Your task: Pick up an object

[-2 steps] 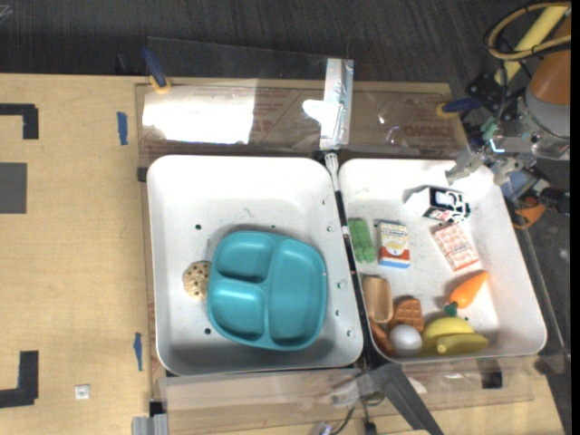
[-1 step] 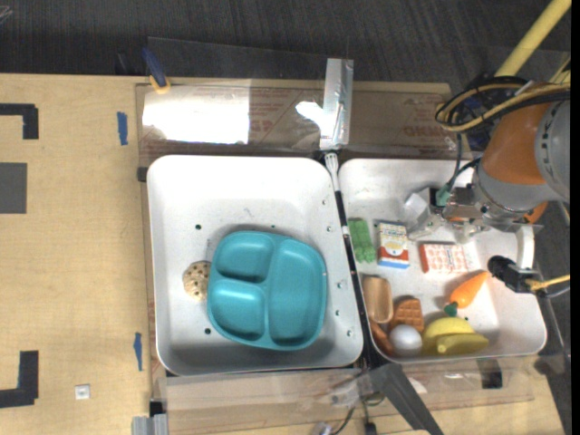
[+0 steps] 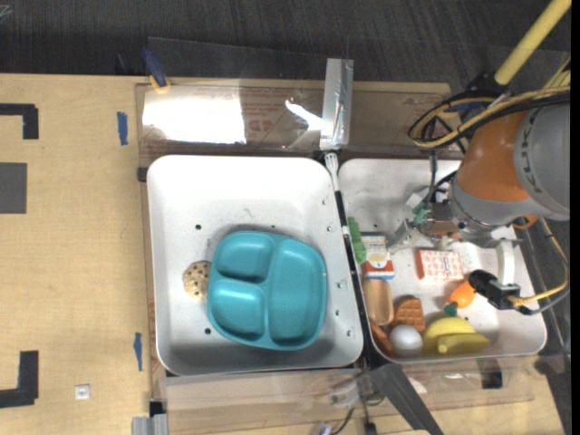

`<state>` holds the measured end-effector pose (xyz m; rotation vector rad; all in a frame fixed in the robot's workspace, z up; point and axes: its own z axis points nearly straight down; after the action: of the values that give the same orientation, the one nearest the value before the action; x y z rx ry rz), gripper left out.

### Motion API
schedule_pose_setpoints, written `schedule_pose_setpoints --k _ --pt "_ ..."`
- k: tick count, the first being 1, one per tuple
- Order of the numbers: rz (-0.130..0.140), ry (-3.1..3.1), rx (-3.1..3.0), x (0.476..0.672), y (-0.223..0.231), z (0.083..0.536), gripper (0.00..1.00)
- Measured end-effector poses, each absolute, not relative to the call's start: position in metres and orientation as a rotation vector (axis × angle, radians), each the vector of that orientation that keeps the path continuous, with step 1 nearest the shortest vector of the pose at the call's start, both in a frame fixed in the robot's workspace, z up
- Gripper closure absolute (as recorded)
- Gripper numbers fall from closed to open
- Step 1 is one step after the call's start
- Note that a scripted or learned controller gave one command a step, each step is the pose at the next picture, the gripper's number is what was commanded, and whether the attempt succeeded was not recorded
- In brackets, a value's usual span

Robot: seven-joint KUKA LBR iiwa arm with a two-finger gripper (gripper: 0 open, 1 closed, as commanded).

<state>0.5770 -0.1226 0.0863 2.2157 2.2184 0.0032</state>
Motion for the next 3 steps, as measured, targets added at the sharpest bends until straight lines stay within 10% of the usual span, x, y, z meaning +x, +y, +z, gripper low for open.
schedule_pose_setpoints --k 1,2,3 --pt "0.006 2.220 2.218 0.561 -0.148 0.086 0.00" --pt "0.005 2.217 2.219 0.562 -0.149 0.094 1.00" --pt "-0.002 1.943 2.472 0.570 -0.050 0.182 1.00"
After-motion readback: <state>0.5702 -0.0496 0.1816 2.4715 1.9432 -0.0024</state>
